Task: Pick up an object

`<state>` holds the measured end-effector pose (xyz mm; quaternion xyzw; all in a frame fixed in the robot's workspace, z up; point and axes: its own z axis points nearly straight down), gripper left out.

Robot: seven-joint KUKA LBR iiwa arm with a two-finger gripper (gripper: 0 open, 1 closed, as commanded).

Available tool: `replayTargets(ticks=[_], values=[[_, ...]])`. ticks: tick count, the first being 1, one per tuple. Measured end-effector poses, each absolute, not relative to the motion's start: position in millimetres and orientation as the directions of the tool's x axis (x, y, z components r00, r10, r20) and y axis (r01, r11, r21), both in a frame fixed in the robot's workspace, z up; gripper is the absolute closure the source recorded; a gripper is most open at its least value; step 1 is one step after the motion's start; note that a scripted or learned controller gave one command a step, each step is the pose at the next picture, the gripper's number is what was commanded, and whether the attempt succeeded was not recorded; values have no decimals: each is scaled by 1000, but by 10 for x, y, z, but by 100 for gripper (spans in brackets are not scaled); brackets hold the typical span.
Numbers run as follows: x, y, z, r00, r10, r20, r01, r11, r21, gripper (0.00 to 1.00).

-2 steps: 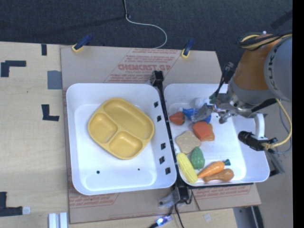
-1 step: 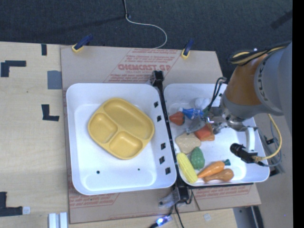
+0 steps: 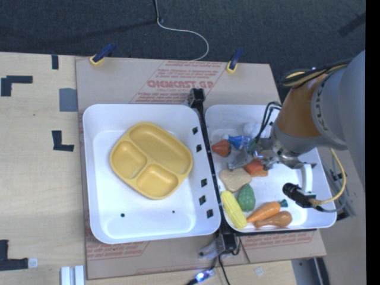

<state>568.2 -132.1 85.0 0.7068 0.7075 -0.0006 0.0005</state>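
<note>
Gripper (image 3: 246, 159): lowered into the right bin (image 3: 323, 221) among the toy food; whether it is open or closed cannot be told, and no grasp can be confirmed.
Red-orange piece (image 3: 256, 168): seen just beside the gripper, on its right.
Red piece (image 3: 221, 148): lying left of the gripper.
Blue item (image 3: 238, 141): just beyond it.
Corn (image 3: 233, 209), green piece (image 3: 246, 197), carrot (image 3: 265, 211): gathered at the near edge.
Yellow tray (image 3: 151, 159): resting in the left bin (image 3: 98, 221).
</note>
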Motion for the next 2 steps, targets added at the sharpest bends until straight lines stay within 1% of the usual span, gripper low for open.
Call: replayTargets(ticks=[1,2], values=[[5699,-1317,977,-2,1000,-2,1000,2,5,100],[5623,-1281,1545,-2,1000,-1,1000,2,3,100]])
